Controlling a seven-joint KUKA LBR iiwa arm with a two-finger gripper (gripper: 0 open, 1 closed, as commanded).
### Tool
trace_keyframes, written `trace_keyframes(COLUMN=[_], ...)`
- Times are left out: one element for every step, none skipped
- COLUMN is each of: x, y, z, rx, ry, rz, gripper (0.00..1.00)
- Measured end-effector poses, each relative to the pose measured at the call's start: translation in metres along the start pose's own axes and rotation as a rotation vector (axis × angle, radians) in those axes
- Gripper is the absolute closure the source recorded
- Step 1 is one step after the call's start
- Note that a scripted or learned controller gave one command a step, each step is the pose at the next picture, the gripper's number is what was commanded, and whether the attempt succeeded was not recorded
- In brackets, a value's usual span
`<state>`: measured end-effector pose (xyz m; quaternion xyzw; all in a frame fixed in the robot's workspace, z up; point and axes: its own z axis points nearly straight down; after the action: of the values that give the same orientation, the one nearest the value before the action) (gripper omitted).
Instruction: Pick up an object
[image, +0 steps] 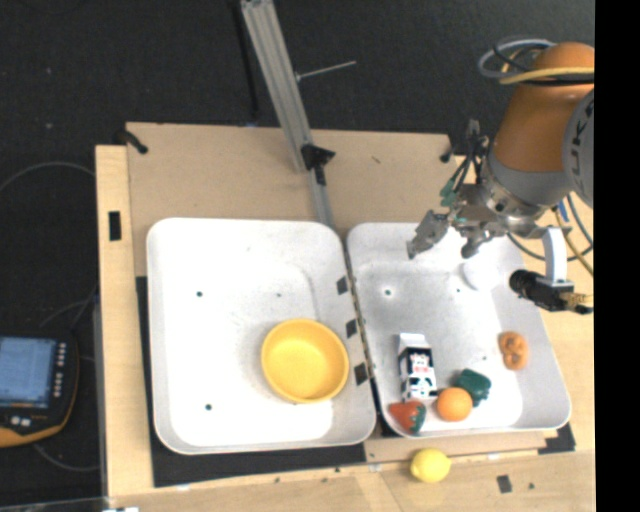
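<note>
While the arm hangs over the far part of the right bin (540, 405), nothing has been lifted yet, so as I judge it the pick is barely begun. The gripper (447, 233) sits high above the white floor with its two dark fingers spread apart and nothing between them.

Everything it might take lies well apart from it, clustered toward the near edge of that bin. A small white toy car (416, 366) with black markings stands there, boxy and hard-looking. Just near of it lies a red piece, perhaps a strawberry (406, 415), touching the bin's rim. Beside that sits a smooth orange ball-shaped fruit (454, 404), with a dark green object (475, 384) right against it; its shape I cannot make out. Off to the right, alone, rests a lumpy orange-brown item (513, 349).

The left bin (200, 260) holds a yellow bowl (305, 359), round, glossy and plastic-looking, near its right wall. A yellow lemon (430, 465) lies outside both bins on the brown bench (230, 170) at the near edge.

What remains, by my reckoning, is the whole job: choose one item, travel toward the near side, descend, close and raise. The round fruits look likely to roll; the car offers flatter sides.
</note>
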<state>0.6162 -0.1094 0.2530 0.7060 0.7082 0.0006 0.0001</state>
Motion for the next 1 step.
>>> trace_keyframes(x=[0.0000], y=[0.0000], z=[-0.0001], rx=[0.000], ry=[0.000], rz=[0.001], gripper=[0.00])
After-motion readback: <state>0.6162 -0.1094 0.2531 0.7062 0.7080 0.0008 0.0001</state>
